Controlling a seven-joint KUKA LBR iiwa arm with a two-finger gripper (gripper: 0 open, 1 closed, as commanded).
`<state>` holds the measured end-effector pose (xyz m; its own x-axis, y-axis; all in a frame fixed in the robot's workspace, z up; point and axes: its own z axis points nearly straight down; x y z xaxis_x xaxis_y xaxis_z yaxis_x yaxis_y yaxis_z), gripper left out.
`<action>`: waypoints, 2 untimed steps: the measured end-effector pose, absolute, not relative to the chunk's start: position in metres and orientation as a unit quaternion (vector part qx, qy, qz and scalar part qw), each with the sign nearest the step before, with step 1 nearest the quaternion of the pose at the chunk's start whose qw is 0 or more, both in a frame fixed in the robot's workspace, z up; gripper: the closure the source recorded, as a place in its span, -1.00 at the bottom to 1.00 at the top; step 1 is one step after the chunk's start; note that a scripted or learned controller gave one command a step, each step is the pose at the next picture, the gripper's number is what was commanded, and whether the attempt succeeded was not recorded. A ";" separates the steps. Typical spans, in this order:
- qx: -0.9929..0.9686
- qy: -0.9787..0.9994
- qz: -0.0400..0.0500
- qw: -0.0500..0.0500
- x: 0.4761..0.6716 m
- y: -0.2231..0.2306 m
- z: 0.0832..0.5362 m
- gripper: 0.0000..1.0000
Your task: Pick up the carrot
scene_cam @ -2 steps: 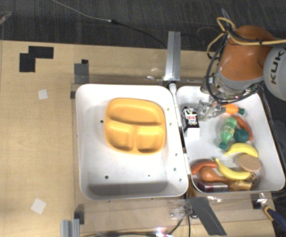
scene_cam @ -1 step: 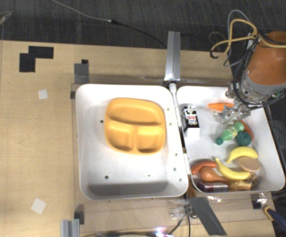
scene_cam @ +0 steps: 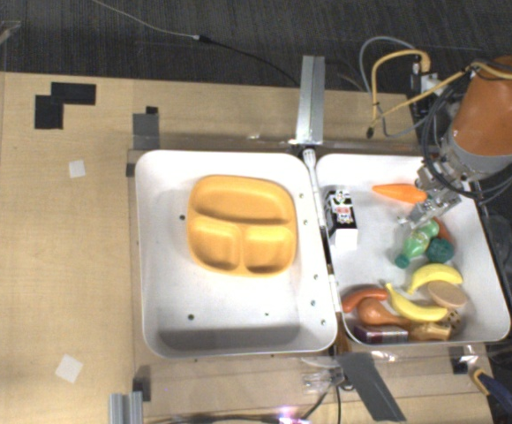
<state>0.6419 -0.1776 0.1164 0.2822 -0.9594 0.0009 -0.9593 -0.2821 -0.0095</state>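
- Dark carpet lies beyond a pale wooden bench (scene_cam: 53, 263), which bears two shallow white bins side by side.
- I read the left white bin (scene_cam: 163, 325) as the drop side: it holds a yellow three-compartment plastic tray (scene_cam: 241, 223), lying flat near its middle.
- I read the right white bin (scene_cam: 494, 312) as the pick side: toy food is heaped toward its near end, including a yellow plastic banana (scene_cam: 419, 306) and a green plastic bottle-shaped toy (scene_cam: 415, 246).
- The orange tapered plastic carrot (scene_cam: 399, 193) lies flat at the far end of the right bin, apart from the heap, tip pointing left.
- The metal two-finger gripper (scene_cam: 436, 200) hangs just beside the carrot's thick end; I cannot tell how its end effector is set, nor whether it touches the carrot.
- A small black-and-white box (scene_cam: 341, 210) lies by the divider; its printing is too small to read.
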 end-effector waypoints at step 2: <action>-0.759 0.651 -0.004 0.003 0.638 -0.198 0.173 1.00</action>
<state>0.6382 -0.1980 0.1734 0.1515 -0.9885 0.0011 -0.9884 -0.1515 -0.0101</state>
